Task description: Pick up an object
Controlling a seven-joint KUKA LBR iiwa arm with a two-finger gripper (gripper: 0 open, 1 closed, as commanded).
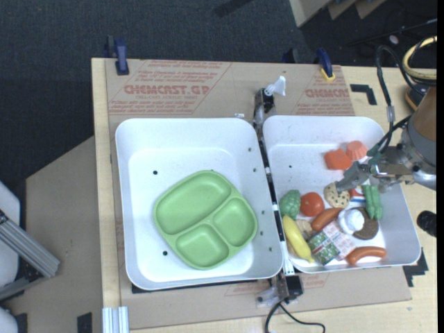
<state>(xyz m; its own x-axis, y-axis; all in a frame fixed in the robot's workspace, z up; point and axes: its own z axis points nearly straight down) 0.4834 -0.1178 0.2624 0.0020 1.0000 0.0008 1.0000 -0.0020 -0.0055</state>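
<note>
The arm reaches in from the right, and its gripper (pixel 361 175) hangs low over the toy food in the right bin (pixel 305 134). I cannot tell if its fingers are spread or closed. Under it sit a cookie (pixel 337 196) and a green pickle (pixel 374 202). Close by are a tomato (pixel 312 202), a banana (pixel 296 237) and a hot dog (pixel 365 255). These toys look light, hard and smooth, so they may slip. I would pinch the pickle across its thin middle. The left bin (pixel 139 144) has a green plate (pixel 205 218).
</note>
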